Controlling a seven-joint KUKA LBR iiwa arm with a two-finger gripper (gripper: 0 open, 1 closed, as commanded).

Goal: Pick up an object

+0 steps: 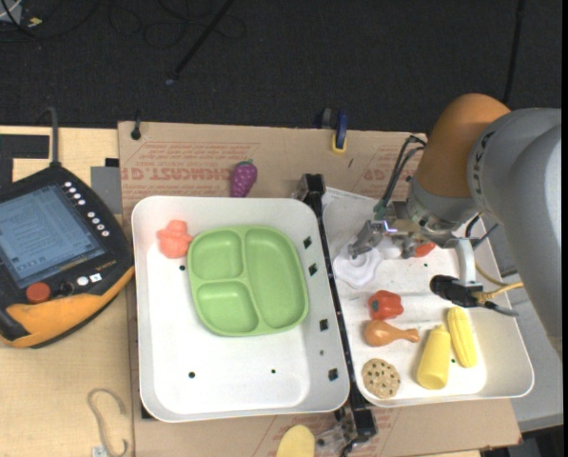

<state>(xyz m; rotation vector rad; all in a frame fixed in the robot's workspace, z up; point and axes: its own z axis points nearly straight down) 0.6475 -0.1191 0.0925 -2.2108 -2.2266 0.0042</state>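
Right bin (512,374) holds one red pepper (385,304), chicken drumstick (388,332), cookie (381,378), corn cob (461,337); gripper (383,239) state unclear.

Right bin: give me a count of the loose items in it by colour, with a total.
Red: 1, the pepper
Orange-brown: 1, the drumstick
Yellow: 2, the corn cob and the yellow bottle
Tan: 1, the cookie
White: 1, the crumpled cloth
Total: 6

Dark floor (264,46) with loose cables (150,12) lies beyond the gripper (386,241). A wooden bench (55,388) and cardboard sheet (198,160) extend to its left.
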